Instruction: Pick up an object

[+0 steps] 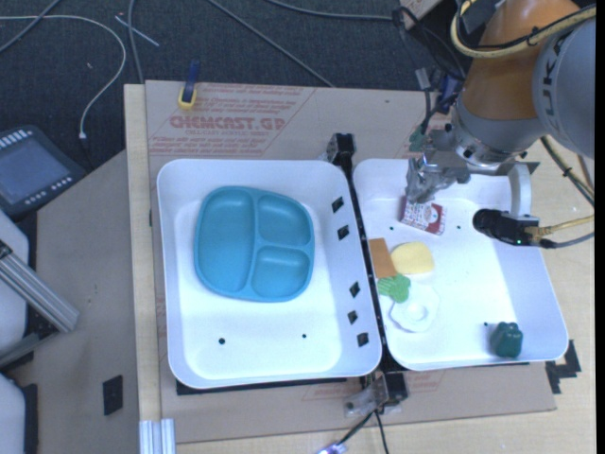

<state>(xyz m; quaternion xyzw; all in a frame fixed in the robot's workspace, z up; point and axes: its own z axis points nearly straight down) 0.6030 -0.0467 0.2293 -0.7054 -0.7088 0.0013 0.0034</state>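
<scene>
Directly beneath the gripper (423, 185), a small red-and-white packet (423, 216) is lying in the right bin (529, 282) near its upper-left corner, its top edge touching the fingertips, which are closing in from above; whether they are pinching it is unclear.

Red print on the cardboard sheet (236, 116), well left of the gripper (423, 189), reads roughly "CHEMCAST GP". The lines beneath it are too small to read.
</scene>
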